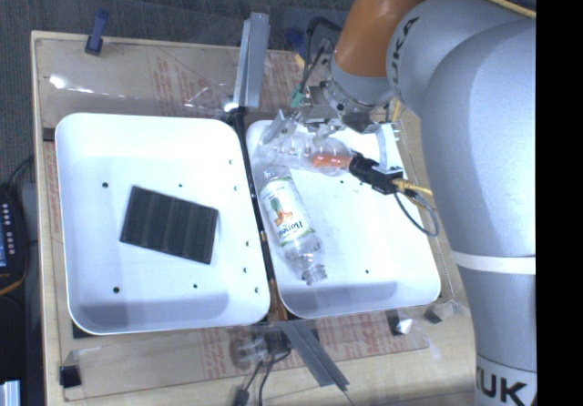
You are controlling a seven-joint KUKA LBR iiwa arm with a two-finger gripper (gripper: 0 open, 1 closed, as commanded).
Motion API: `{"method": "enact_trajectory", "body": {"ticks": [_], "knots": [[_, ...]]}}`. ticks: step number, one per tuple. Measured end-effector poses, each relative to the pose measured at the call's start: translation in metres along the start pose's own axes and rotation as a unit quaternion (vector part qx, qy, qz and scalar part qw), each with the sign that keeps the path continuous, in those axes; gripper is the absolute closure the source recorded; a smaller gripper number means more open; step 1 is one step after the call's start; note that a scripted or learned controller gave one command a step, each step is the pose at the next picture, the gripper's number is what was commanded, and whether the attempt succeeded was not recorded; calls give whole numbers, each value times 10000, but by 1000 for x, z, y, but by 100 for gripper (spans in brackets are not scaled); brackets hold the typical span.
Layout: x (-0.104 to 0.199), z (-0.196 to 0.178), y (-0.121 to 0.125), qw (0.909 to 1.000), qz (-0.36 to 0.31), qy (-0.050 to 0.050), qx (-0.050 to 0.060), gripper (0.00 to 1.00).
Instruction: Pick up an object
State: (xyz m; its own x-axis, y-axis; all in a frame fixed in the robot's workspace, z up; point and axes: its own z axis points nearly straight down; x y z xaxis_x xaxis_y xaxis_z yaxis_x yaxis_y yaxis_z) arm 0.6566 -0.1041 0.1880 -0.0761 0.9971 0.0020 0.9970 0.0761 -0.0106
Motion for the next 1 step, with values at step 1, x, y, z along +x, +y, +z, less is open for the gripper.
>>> {"method": "enact_trajectory", "body": {"ticks": [1], "knots": [[-51, 100, -33, 10000, -91, -1, -4, 100]]}}
